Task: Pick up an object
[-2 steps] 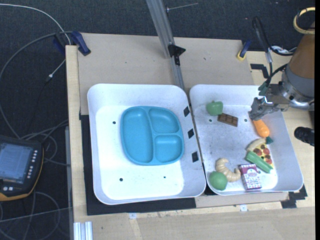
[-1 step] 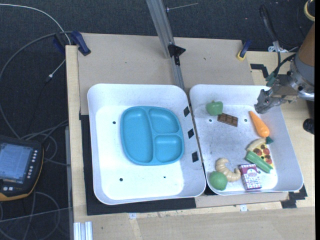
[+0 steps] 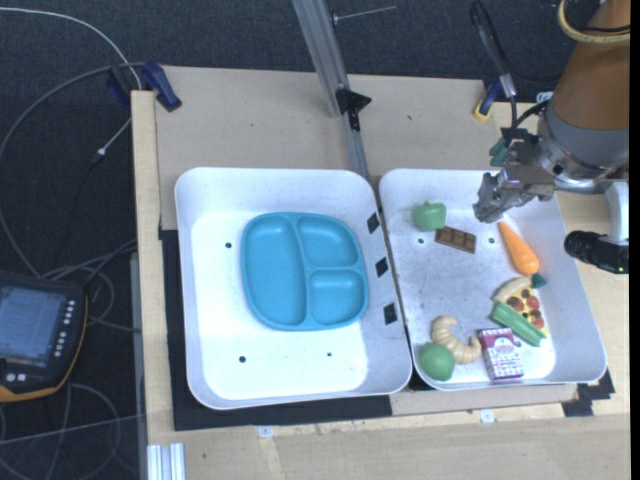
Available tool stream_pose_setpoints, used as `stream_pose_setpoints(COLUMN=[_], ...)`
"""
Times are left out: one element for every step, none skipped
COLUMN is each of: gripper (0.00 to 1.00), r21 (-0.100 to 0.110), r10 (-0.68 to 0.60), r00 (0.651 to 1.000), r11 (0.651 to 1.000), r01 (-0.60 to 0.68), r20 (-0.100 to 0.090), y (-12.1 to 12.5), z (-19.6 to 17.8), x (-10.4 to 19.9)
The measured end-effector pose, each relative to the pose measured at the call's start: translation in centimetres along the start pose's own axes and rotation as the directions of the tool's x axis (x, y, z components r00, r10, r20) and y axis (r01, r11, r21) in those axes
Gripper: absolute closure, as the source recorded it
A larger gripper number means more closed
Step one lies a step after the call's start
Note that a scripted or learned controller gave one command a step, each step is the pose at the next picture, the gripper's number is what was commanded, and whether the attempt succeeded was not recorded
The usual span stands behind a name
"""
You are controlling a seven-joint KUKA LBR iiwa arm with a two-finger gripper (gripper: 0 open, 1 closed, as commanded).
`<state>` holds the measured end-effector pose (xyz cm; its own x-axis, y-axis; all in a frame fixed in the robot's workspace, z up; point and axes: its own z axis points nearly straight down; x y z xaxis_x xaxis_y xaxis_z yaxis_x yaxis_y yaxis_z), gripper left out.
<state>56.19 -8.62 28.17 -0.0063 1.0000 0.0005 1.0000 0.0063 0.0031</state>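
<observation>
My gripper hangs over the upper part of the right bin, pointing down and left. Just left of it lies a green apple. A brown chocolate bar sits below it, and an orange carrot lies to its lower right. Nothing shows between the fingers. Lower in the bin lie a pizza slice, a green bean pod, a croissant, a green lime and a pink carton.
The left bin holds a blue divided plate. A grey pole slants up from between the bins. Cables and a handheld pendant lie off the bench at the left.
</observation>
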Motion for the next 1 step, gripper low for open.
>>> stream_pose_setpoints(gripper=[1.00], r21=[0.006], r10=[-0.001], r00=[1.000], r11=[1.000], r01=[0.001], r20=[-0.003], y=[0.13], z=[1.21], x=[6.33])
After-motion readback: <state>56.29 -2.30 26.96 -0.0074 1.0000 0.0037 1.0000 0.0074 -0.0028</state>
